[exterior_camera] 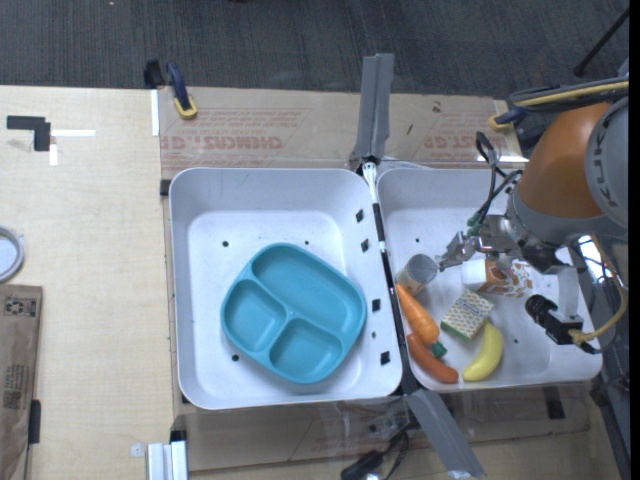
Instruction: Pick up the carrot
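The carrot [417,313] is orange with a small green end. It lies slanted along the left wall of the right bin [440,200], just below a small grey cup [420,269]. My gripper [463,249] hangs over the middle of the right bin, up and to the right of the carrot and apart from it. It sits beside the cup and above a small printed packet [500,275]. The arm's orange band [562,168] rises behind it.
A red-orange sausage-like piece [433,362] lies right below the carrot. A yellow-green sponge [466,315] and a banana [483,354] lie to the carrot's right. The left bin [200,218] holds a blue divided plate [292,313].
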Controlling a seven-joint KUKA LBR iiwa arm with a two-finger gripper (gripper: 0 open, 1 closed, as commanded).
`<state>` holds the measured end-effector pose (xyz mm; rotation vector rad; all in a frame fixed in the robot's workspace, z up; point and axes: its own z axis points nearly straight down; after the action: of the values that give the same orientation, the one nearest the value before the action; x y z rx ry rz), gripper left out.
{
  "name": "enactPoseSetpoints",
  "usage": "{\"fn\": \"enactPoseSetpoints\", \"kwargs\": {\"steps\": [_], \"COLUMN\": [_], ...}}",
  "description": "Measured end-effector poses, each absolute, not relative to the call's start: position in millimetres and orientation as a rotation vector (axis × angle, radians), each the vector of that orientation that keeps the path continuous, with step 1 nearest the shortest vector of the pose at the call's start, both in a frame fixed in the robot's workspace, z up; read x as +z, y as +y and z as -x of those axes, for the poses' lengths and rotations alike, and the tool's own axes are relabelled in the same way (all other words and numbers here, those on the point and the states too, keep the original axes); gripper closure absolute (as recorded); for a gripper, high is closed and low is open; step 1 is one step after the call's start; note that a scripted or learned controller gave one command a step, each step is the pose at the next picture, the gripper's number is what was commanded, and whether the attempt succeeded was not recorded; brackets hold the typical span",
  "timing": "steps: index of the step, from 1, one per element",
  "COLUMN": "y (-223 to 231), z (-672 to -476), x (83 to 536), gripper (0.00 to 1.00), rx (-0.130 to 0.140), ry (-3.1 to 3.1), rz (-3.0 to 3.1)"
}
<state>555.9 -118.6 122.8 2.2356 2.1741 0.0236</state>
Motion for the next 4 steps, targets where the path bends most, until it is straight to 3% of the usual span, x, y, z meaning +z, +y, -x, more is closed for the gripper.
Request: {"fn": "enactPoseSetpoints", "kwargs": {"steps": [1, 2, 3, 4], "y": [-100.8, -96.6, -102.8, -103.3], "z": [-511.7, -510.1, -481.2, -481.3], "x": [107.7, 106.8, 94.9, 103.1], "gripper": [0.00, 0.00, 0.00, 1.00], "rx": [0.034, 0.022, 0.001, 0.001], "ry": [2.084, 2.557, 2.728, 2.726], "rz": [-2.297, -1.768, -1.527, -1.532]}}
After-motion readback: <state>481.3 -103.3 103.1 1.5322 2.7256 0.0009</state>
